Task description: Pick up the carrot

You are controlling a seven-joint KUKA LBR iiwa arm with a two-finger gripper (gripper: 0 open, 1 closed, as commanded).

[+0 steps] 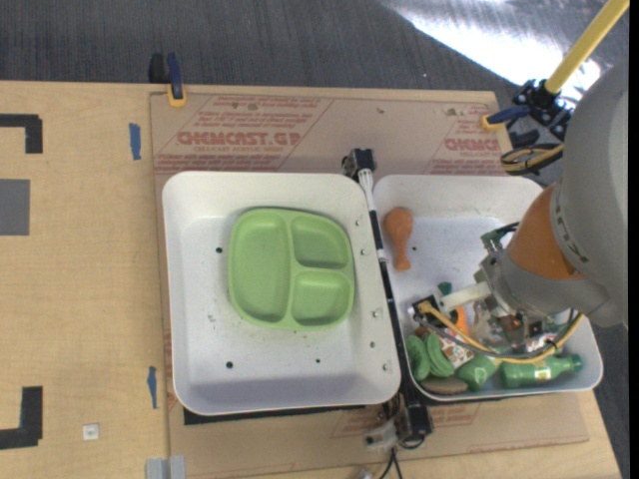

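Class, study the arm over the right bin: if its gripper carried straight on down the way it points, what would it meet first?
Probably the cluster of toy items beneath the gripper in the right bin, not the carrot, which lies apart toward the divider. Depth is unclear.

A single fixed camera is looking down on the counter (80, 267) from above, tilting slightly so the far edge and a strip of dark floor (300, 18) beyond it are showing at the top. It is sitting far enough back to be taking in both white bins whole, the left bin (190, 267) and the right bin (449, 208) lying side by side mid-frame. The arm (589, 218) is entering from the right, looming large and partly blocking the right bin's near corner.
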